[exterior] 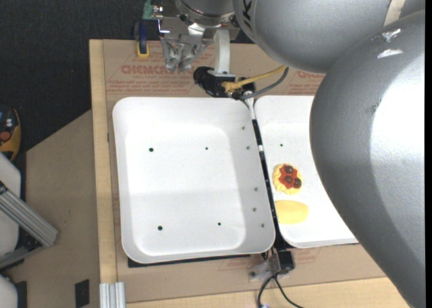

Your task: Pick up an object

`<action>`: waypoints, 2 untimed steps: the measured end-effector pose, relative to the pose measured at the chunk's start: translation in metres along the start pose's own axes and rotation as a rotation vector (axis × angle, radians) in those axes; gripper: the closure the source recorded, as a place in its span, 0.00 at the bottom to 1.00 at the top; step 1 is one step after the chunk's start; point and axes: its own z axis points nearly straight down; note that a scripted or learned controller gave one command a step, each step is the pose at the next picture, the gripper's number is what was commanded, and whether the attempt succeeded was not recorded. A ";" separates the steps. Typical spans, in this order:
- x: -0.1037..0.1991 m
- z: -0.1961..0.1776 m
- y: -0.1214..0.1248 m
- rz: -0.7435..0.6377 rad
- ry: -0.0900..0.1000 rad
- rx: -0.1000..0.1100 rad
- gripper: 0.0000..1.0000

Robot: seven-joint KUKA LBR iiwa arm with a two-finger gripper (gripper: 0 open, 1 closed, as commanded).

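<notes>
You are looking at a pick that, by my reading, has not begun. The gripper [181, 57] hangs above the far edge of the bench [101, 165], past the back rim of the left bin [135, 165], with the orange band of the arm [351, 43] just above it. Its fingers [177, 62] point down, close together at the tips, and nothing sits between them. Whether they are fully closed or slightly parted, you cannot tell from this angle.

The things to pick lie in the right bin [297, 124], well apart from the gripper. A yellow piece with red spots [287, 177] rests near the bin's left wall, and a plain yellow piece [291, 212] lies just below it, nearer the front rim. The two are near each other, but whether they touch is unclear. The arm's bulk covers the right part of that bin, so you cannot say what else may lie there.

So nothing is done yet, as far as you can see. All of it is left: choose one of the yellow pieces, bring the gripper across to the right bin, lower over it, close, and lift. The bin wall next to the spotted piece could hinder a finger, I judge.
</notes>
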 end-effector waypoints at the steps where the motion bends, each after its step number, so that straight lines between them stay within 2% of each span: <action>1: -0.011 -0.051 0.000 0.002 -0.001 0.000 1.00; 2: 0.000 0.030 -0.002 0.000 -0.005 0.016 1.00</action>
